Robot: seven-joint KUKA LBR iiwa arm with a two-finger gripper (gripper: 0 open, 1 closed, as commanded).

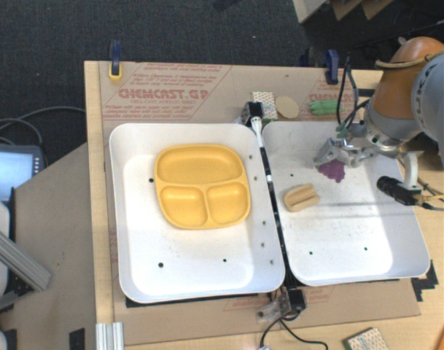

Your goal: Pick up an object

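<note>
Two bins sit side by side on the table [170, 93], their inner rims touching. The left bin [134, 268] contains a divided tray [202, 185], placed toward the rear half. The right bin [367, 261] contains a block [301, 197] near its left wall and a small crumpled object [332, 170] behind and to the right of the block. The pincer [343, 152] is positioned directly over the crumpled object. Behind the bins, small items [287, 107] rest on the table.
</note>
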